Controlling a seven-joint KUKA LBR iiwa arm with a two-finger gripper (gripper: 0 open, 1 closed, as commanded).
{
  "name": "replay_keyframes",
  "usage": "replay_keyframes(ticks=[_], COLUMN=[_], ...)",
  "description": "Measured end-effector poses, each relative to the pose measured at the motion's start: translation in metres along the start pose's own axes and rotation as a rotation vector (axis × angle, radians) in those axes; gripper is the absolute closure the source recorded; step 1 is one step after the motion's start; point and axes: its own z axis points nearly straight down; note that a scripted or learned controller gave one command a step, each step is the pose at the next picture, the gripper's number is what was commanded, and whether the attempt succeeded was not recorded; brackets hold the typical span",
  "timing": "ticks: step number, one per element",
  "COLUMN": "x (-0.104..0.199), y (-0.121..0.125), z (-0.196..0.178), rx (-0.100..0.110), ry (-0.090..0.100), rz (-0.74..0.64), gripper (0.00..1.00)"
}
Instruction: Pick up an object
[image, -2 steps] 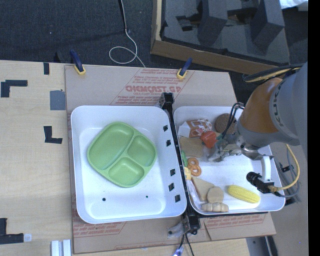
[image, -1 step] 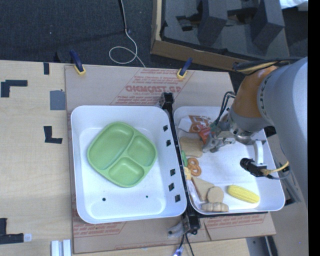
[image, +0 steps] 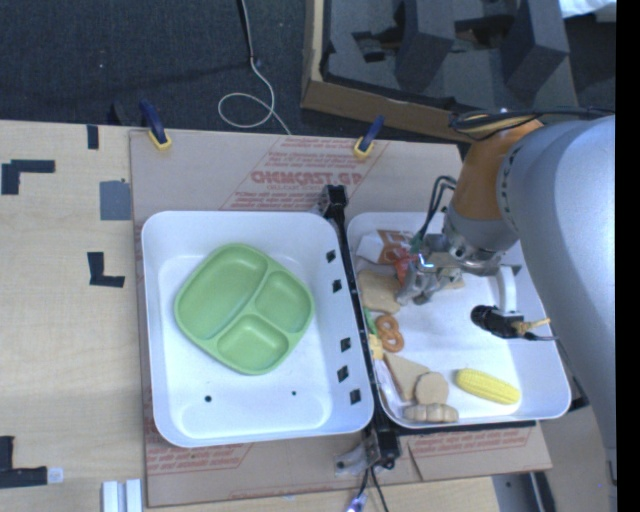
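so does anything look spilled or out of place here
Nothing stands out. The green divided plate lies flat in the left bin; the corn cob and pretzel sit inside the right bin.

The arm (image: 560, 200) is cut off by the right edge of the camera view and covers the far right corner of the right bin (image: 450, 350). The gripper (image: 422, 288) overlaps the small items at the far left of that bin, so the red item (image: 392, 252) beneath it is only partly visible and its kind cannot be determined. The tan pieces (image: 376, 291) along the bin's left wall overlap, and their outlines cannot be separated.
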Motion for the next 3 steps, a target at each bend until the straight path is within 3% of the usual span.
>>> replay_keyframes(ticks=[1, 3], x=[0.0006, 0.0019], y=[0.0007, 0.0031], z=[0.0005, 0.0009], rx=[0.002, 0.012], ry=[-0.002, -0.003], rz=[-0.003, 0.000], gripper=[0.00, 0.00])
